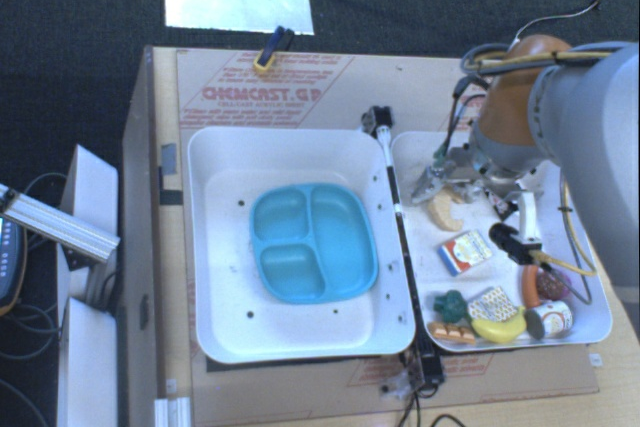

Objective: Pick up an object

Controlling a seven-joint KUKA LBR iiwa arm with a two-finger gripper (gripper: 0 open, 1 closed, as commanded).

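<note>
Camera view, from above at a slant. Worktop (160,215) carries two shallow white bins side by side. Left bin (225,315) holds a blue divided tray (312,242), three compartments, lying flat near the middle.

Right bin (598,315) holds the small objects. A pale crescent-shaped piece (444,212) lies toward the bin's upper left. A small box with red and blue print (466,252) sits just below it. Along the near wall: a green piece (452,305), a yellow banana (498,328), an orange carrot-like piece (529,286) and a small round can (553,318), all close together.

Arm enters from the right, orange band (505,110) above the wrist. Gripper (450,180) is low over the upper part of the right bin, just above the crescent piece. Finger state: cannot tell; no object seen held.
</note>
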